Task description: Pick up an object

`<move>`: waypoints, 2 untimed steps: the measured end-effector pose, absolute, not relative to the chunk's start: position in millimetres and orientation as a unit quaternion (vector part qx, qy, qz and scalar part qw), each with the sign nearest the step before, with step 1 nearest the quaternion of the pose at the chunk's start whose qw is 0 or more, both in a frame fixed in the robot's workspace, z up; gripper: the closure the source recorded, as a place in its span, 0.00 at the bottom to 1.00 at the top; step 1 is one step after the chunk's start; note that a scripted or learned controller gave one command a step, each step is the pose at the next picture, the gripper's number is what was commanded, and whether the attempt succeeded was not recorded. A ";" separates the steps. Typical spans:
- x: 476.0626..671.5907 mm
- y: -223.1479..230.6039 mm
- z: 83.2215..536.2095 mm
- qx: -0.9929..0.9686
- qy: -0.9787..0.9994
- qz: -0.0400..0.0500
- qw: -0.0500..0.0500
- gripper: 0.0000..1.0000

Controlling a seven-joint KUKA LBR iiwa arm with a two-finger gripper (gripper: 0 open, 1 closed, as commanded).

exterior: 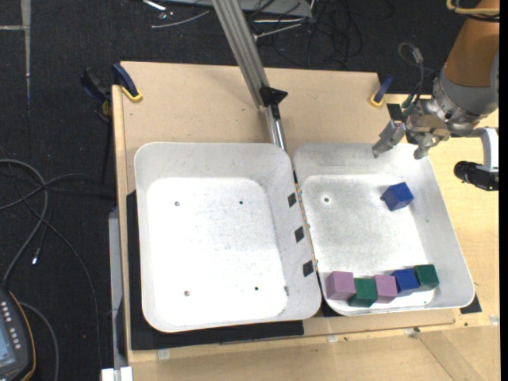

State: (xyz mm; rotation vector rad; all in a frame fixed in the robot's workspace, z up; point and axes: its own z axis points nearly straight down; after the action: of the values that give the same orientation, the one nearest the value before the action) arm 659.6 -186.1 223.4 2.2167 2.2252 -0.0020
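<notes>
Standing over the tabletop [206, 105], I note things from left to right. Two clamps, one at the far left corner [127, 84] and one at the far right [381, 91], grip the board's back edge. A slanted metal pole [242, 42] comes down from the far side and ends between the bins.

Left bin [151, 236]: white, shallow, floor speckled, four small dark dots on it.

Right bin [448, 236]: touching the left one along the middle seam. One blue cube [397, 196] sits alone, tilted, in the far half of the floor. Along the near wall, a row of cubes packed close: purple cube [340, 285], green cube [365, 290], second purple cube [385, 286], second blue cube [407, 279], dark green cube [426, 275], each touching its neighbour.

Arm enters from the right, orange band [475, 42] above the wrist. Jaws [404, 142] hang over the right bin's far rim, spread apart, nothing between them. Lone blue cube lies near them, just toward me, apart from both fingers.
</notes>
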 end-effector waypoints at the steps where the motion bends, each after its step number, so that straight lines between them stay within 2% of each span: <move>1: 624.7 -219.6 124.1 0.705 0.709 0.005 0.011 0.00; 2: 628.5 -220.9 108.3 0.707 0.707 0.000 0.000 0.00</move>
State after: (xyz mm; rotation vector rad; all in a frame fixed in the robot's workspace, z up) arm 628.5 -220.9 108.3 2.2225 2.2206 -0.0011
